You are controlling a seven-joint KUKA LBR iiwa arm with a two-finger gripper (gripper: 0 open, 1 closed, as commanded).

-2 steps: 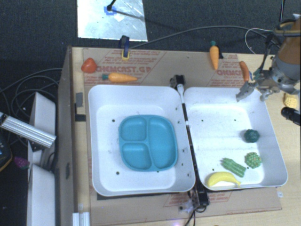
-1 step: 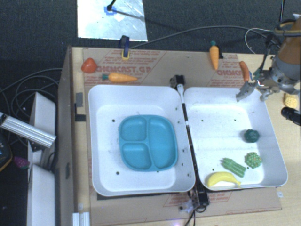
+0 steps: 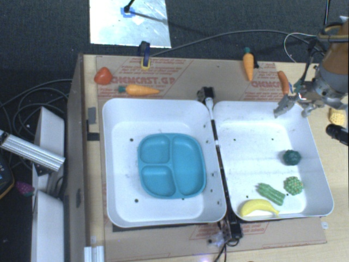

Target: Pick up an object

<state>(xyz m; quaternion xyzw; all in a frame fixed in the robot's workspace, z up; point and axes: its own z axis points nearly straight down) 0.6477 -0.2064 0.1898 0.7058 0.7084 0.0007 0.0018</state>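
Left bin [image 3: 117, 146] holds a blue tray [image 3: 171, 165]; right bin's [image 3: 245, 124] five o'clock corner holds a banana [image 3: 259, 207], with greens [image 3: 271, 193] above it; gripper [image 3: 297, 103] fingers apart, holding nothing.

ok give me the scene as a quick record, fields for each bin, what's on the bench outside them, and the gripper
left bin: blue divided plate
right bin: yellow banana, green bean pod, light green bumpy ball, dark teal ball, all in the near right part
bench behind bins: tomato, three carrots
gripper: open, above the right bin's far right corner, nothing between its fingers
task state: no object picked up yet
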